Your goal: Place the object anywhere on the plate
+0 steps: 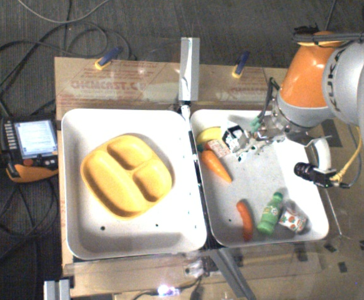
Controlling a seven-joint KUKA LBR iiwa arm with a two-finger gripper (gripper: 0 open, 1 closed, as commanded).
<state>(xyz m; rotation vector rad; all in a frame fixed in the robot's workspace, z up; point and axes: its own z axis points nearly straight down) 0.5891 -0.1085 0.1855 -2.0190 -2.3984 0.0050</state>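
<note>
Here, the only writing is faint red print on the brown cardboard sheet point(125, 83) across the top of the bench, and it is too blurry to read. A small carton point(293, 220) in the lower right of the frame has a picture label, but its words are too small to tell. The bench holds two white bins side by side. The left bin point(75, 230) holds a yellow plate point(128, 174) with three sections, sitting in the middle of it. The right bin point(306, 199) holds the toys: a yellow banana point(209, 134) at its upper left corner, an orange carrot point(216, 165) just below it, a red-orange sausage point(245, 219) lower down, and a green bottle point(270, 213) just beside the carton. The gripper point(244, 144) is low over the upper part of the right bin, near the banana and carrot, and I cannot tell how it is set or if it holds anything. The grey arm with its orange band point(309, 74) comes in from the upper right. Two blue clips point(108, 57) hold the cardboard along the top edge. A grey post point(189, 67) stands between the bins at the top. The floor is dark grey carpet point(57, 5) with black cables on it. A small screen box point(32, 139) sits at the left edge of the frame.
</note>
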